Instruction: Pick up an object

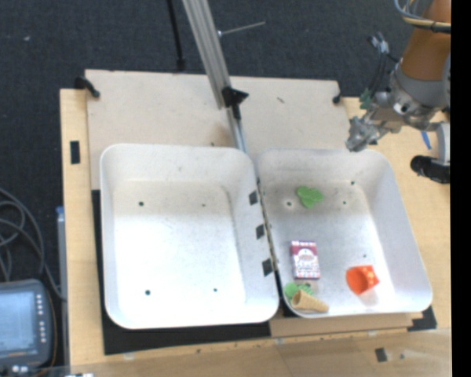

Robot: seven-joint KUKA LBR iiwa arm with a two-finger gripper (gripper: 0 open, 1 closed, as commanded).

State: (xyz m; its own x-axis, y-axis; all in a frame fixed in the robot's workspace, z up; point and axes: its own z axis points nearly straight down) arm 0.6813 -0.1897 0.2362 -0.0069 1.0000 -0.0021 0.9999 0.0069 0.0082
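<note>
Camera view: tool [356, 141] fingers blurred.

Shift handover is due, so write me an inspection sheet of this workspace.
Surface: wooden bench bearing two shallow white bins side by side, the left bin and the right bin.
Job's things: in the right bin, a green piece, a small red box, an orange cup and a tan cone at the near edge.
Clutter: nothing seen.
Grippers: gripper hovers over the right bin's far right corner, holding nothing.
Cables: loops on the floor at left.
Surroundings: dark carpet, slanted metal pole, handheld control screen.
</note>
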